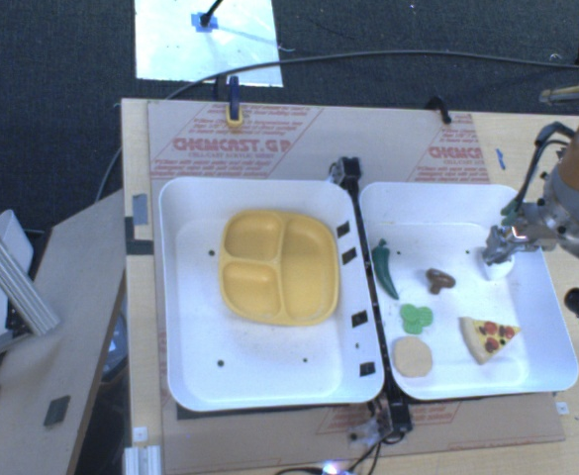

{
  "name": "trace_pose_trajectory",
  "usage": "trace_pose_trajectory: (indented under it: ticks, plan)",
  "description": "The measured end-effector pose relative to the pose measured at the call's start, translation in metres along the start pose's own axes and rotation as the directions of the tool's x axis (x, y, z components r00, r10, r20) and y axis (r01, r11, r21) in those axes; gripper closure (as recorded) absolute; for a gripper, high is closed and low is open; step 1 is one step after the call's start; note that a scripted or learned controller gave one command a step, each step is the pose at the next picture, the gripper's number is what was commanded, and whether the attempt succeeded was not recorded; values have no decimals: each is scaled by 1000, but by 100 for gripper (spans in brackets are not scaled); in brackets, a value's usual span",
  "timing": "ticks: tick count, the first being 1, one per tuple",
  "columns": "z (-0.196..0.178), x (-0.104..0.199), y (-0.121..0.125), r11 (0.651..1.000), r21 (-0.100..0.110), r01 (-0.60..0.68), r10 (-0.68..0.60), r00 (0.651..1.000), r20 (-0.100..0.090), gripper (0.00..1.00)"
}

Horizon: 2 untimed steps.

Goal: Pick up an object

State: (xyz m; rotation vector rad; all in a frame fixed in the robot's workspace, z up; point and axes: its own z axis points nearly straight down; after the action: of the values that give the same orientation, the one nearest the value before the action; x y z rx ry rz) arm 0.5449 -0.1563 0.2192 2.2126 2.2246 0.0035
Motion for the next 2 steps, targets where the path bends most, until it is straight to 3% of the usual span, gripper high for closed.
trace_pose_trajectory:
  ticks: [2]
  plan:
    - [11,106,9,1000,3,4,-4,1000,-3,100]
